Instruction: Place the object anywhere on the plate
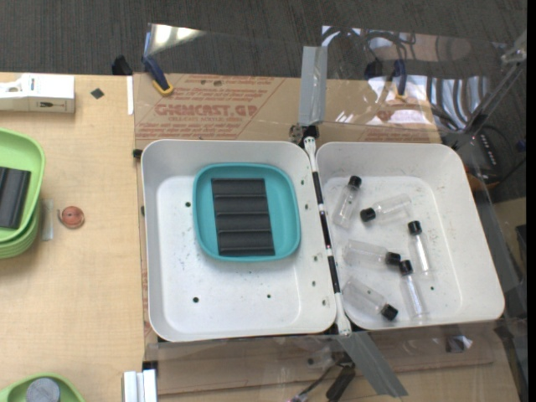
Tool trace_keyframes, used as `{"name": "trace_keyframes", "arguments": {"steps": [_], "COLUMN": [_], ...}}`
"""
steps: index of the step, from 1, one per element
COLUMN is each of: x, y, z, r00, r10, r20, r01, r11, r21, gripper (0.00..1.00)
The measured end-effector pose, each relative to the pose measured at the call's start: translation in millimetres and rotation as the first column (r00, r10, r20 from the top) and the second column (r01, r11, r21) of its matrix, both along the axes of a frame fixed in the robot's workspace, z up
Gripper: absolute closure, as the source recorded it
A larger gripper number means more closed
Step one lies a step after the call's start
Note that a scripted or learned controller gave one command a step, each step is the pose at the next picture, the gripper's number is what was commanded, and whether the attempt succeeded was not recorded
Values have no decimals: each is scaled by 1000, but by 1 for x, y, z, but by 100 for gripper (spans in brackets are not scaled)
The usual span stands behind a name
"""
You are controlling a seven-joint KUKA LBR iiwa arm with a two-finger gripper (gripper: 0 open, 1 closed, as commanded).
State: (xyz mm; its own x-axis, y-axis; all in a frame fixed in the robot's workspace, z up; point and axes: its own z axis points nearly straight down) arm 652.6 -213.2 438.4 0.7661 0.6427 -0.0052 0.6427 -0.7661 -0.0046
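Camera view: teal plate in left bin, capped vials in right bin; gripper's state cannot be told.

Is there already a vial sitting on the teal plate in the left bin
No, the teal plate bears just its dark ridged insert, and the vials lie in the right bin.

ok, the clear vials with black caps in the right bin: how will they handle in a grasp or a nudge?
The clear plastic vials with black caps lie on their sides, so they will probably roll when nudged. They look empty, so likely light. Smooth walls may slip. Two near the front lie close together, so one could shift the other.
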Motion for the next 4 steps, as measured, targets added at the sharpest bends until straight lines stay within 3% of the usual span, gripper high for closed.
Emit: {"name": "trace_keyframes", "arguments": {"steps": [2, 4], "x": [-6, -2], "y": [-8, -9], "z": [1, 3], "r00": [963, 881], "r10": [-270, -474], "r20": [3, 5], "r01": [270, 474], "r11": [963, 881], "r21": [-1, 0], "gripper": [0, 0]}}
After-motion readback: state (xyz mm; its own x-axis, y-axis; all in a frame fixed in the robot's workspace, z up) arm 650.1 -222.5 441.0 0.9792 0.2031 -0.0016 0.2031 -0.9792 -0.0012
